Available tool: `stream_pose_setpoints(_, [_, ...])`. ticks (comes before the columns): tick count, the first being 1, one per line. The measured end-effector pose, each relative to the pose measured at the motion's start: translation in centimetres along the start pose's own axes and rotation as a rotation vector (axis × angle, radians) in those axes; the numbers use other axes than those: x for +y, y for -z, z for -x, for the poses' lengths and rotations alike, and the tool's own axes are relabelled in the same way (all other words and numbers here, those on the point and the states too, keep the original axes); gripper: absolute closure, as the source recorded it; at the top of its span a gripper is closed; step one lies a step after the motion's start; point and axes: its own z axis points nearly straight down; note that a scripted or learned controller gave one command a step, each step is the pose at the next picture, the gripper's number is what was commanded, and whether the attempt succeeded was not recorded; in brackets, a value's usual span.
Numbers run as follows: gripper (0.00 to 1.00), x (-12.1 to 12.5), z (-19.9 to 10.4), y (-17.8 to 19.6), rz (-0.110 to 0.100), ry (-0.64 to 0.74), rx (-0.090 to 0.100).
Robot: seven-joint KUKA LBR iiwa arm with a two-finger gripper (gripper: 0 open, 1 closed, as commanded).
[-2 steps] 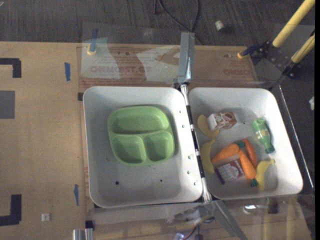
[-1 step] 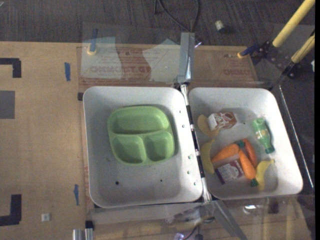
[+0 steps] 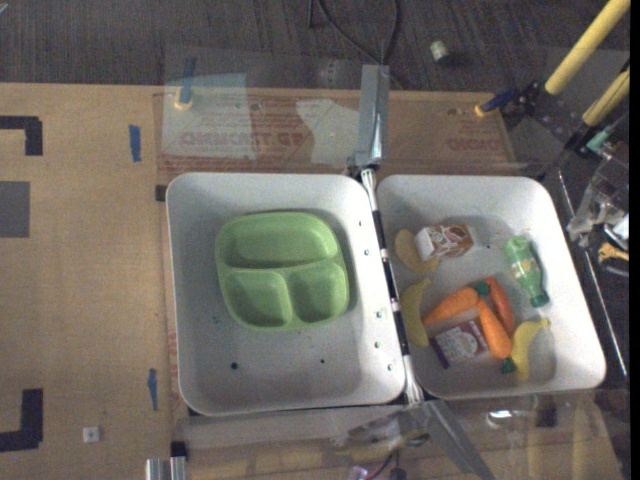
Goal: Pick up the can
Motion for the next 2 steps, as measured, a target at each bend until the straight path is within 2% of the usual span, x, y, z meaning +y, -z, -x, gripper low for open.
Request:
stream_pose_setpoints(1, [1.00,-2.6,1.2,15.1,0.002,-0.243,-0.001])
stream_pose_setpoints(2, [1.00,5.3,-4.7,16.4,0.002,-0.167,-0.001])
